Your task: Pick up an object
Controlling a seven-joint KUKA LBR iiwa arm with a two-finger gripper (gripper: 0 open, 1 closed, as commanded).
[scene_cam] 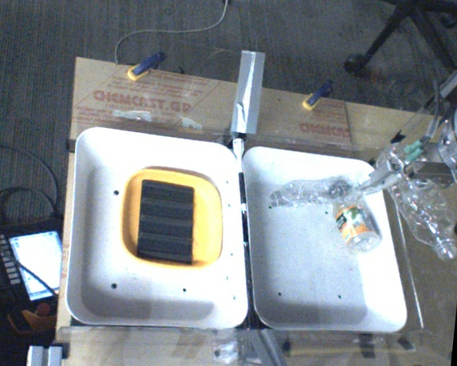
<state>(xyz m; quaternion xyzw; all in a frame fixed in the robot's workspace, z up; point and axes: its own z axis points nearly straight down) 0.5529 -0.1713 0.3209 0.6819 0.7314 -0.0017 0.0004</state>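
I see the end effector [388, 165] at the upper right corner of the right bin [280, 303], hanging over its rim. I cannot tell whether it is open or closed, because clear crinkled plastic and glare blur its tip.

A small clear plastic bottle [356, 224] with an orange and green label lies on its side in the right bin, in the upper right part of the floor, just below and slightly inward of the end effector and apart from it. A crumpled piece of clear plastic wrap [305, 193] lies in the same bin, stretching from near the bottle toward the bin's upper left.

More clear crumpled plastic [426, 210] sits outside the right bin, just past its right rim, on the worktop [172, 102].

The left bin [86, 285] touches the right bin along their shared edge. It holds a yellow rounded tray [211, 225] carrying a black ribbed block [165, 221], lying flat near that bin's centre.
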